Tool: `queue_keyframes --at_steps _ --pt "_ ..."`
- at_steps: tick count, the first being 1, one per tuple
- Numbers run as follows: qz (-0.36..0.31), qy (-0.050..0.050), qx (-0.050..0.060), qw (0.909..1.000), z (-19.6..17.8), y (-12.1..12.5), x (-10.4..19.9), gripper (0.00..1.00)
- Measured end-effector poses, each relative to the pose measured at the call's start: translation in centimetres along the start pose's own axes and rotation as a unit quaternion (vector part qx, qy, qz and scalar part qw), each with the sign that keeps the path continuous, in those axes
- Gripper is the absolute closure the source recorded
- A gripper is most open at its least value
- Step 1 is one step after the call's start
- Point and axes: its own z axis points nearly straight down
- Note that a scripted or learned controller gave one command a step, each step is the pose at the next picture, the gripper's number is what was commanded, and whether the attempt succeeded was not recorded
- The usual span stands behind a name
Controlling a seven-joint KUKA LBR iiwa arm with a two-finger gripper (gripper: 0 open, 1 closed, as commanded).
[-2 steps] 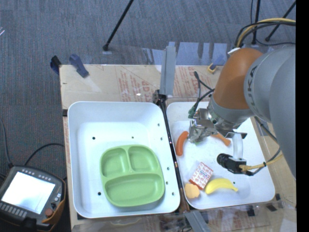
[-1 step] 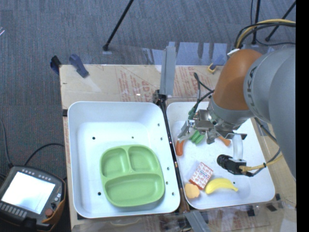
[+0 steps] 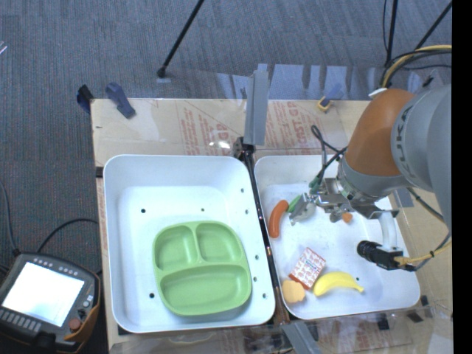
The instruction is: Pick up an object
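The nearest things to me lie in the right bin (image 3: 413,290). An orange-red sausage (image 3: 276,217) sits tilted near that bin's left wall, at the middle of the frame. Just to its right is a small green piece (image 3: 296,201), close under my gripper (image 3: 304,209). My gripper hangs over the upper middle of the right bin, right of centre in the frame, and nothing shows between its tips. Whether I stand wide or narrow I cannot tell; the metal parts blur together from this angle.

Lower in the same bin, a red and white packet (image 3: 307,267) lies flat, tilted. Just below and to its left is a small round orange fruit (image 3: 293,291), close to the bin's lower left corner. To the right of that lies a yellow banana (image 3: 337,283), curved, near the packet's lower edge. A small orange bit (image 3: 346,216) peeks out beneath my wrist.

My arm (image 3: 398,146), grey with an orange band, comes in from the right of the frame.

The left bin (image 3: 125,183) holds a green divided plate (image 3: 201,268), in its lower middle part. At the lower left of the frame, off the bench, lies a handheld control pendant (image 3: 44,295) with a bright screen.
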Motion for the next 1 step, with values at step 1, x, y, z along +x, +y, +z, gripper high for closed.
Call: queue_keyframes --at_steps 1 --pt "0.060 0.000 0.000 0.9982 6.00 3.64 -1.19 0.00"
